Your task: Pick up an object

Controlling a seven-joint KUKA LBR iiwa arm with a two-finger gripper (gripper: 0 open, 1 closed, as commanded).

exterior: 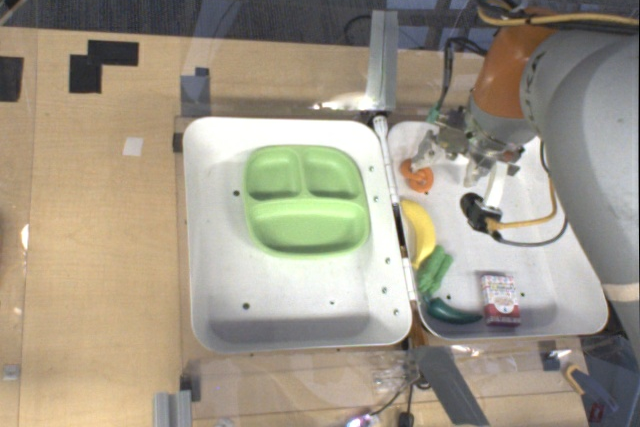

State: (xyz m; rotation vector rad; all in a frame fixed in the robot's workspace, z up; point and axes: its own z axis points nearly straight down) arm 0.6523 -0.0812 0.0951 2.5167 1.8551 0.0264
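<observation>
From my screen I see the arm (pixel 590 115) reaching in from the right over the far part of the right bin (pixel 560 305). Its orange band sits above the wrist, and the pincer (pixel 462 163) hangs low over the bin's far-left corner. The two fingers are spread apart, one toward the left and one toward the right, with bare white bin floor between them; nothing is pinched. An orange piece (pixel 419 177) lies just left of the pincer, beside the left finger, close to the wall between the bins. I cannot tell whether that finger touches it.

Nearer to me along the same wall lies a banana (pixel 423 230), and just past it a light green piece (pixel 434 271) and a dark green one (pixel 448 311), the three running in a line toward the near edge. A small red box (pixel 500 299) sits near the bin's near edge, right of the dark green piece. A black and yellow cable (pixel 515 220) hangs over the middle of this bin.

In the left bin (pixel 215 245) a green tray (pixel 305 198) with three sections rests flat, well apart from the pincer. Both bins stand on the bench (pixel 90 215)
</observation>
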